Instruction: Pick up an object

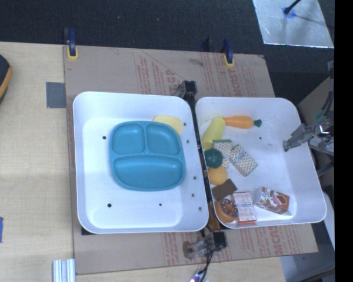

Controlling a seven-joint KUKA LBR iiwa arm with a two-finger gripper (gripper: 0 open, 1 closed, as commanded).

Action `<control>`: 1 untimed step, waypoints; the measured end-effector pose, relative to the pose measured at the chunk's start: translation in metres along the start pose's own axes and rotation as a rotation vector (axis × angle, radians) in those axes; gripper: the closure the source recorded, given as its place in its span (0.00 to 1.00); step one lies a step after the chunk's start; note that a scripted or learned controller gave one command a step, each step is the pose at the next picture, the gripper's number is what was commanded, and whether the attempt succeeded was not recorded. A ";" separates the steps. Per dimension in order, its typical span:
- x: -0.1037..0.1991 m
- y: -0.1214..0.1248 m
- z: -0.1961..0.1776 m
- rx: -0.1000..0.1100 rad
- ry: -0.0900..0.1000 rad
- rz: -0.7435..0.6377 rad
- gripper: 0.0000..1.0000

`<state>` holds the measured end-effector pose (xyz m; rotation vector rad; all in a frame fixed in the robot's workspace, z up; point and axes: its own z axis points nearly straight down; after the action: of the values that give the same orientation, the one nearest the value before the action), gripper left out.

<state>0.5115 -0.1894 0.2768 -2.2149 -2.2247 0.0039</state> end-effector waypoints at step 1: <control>0.052 0.044 0.121 0.009 0.005 -0.006 0.00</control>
<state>0.5544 -0.1375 0.1555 -2.2009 -2.2247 0.0094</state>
